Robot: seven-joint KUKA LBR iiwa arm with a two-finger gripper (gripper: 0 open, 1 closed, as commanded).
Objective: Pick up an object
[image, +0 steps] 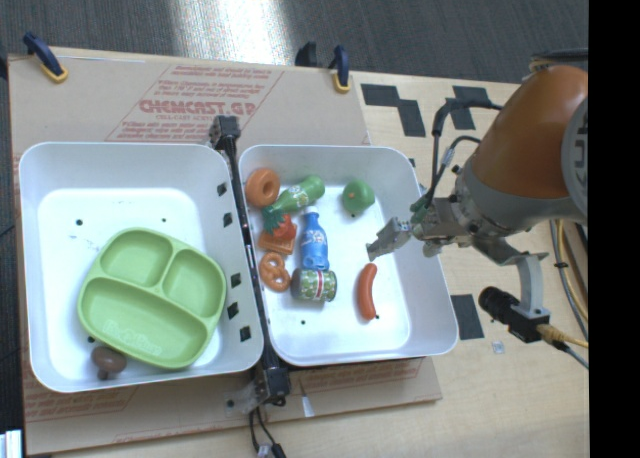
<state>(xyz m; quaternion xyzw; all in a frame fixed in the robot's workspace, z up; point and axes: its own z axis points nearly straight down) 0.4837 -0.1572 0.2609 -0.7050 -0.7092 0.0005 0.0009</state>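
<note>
Green, the divided plate [152, 296] lay in the left bin [40, 166]. Right of it, the right bin [400, 161] held the toys; the red sausage [368, 292] lay nearest the gripper [385, 243], which hung empty, fingers' gap unclear. Nothing was picked yet.

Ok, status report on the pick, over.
Gripper at right bin's right wall, holding nothing. Sausage nearest, just below it. Nothing blocking.
</note>
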